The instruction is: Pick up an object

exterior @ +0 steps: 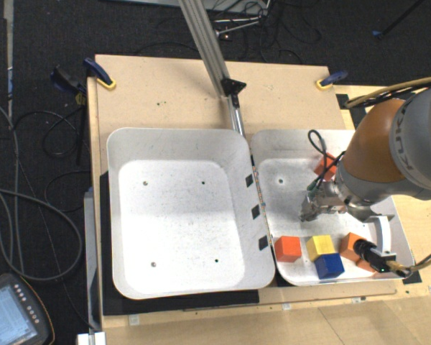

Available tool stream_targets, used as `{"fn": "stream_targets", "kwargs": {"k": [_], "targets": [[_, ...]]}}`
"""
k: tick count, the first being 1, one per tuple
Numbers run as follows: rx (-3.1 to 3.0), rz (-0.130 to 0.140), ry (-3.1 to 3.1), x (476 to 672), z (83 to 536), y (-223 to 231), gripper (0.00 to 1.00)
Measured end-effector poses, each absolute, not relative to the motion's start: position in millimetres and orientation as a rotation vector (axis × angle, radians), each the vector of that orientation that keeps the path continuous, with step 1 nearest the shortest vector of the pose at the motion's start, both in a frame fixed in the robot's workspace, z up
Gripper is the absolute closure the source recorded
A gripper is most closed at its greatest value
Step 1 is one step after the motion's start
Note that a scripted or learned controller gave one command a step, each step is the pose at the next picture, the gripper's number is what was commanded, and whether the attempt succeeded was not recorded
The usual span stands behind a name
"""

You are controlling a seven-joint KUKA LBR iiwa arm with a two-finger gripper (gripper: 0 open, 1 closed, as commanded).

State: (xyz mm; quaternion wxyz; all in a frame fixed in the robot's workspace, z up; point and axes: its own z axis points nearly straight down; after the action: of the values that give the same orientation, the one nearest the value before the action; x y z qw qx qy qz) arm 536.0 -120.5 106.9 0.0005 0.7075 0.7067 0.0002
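Observation:
My gripper (313, 211) is low over the middle of the right bin (279, 144), with the grey arm and its orange band above it to the right. Along the bin's front wall sit an orange cube (288, 248), a yellow cube (320, 246) and a blue cube (330, 265), all just in front of the gripper and apart from it. Another orange block (353, 244) lies at the front right, partly covered by the arm's hardware. A red-orange piece (324, 166) peeks out behind the arm near the bin's back.
The left bin (116, 192) lies beside the right one, the two sharing a middle wall with black clips. A slanted metal pole (205, 38) crosses above the bench's back edge. Clamps grip the back corners.

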Motion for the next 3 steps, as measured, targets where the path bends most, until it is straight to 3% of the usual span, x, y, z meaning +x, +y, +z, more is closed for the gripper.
{"fn": "stream_targets", "kwargs": {"k": [2,3], "targets": [[2.214,0.005,2.219,545.3,225.1,-128.4,1.00],[2.222,-0.003,2.223,545.4,202.7,-128.2,1.00]]}}
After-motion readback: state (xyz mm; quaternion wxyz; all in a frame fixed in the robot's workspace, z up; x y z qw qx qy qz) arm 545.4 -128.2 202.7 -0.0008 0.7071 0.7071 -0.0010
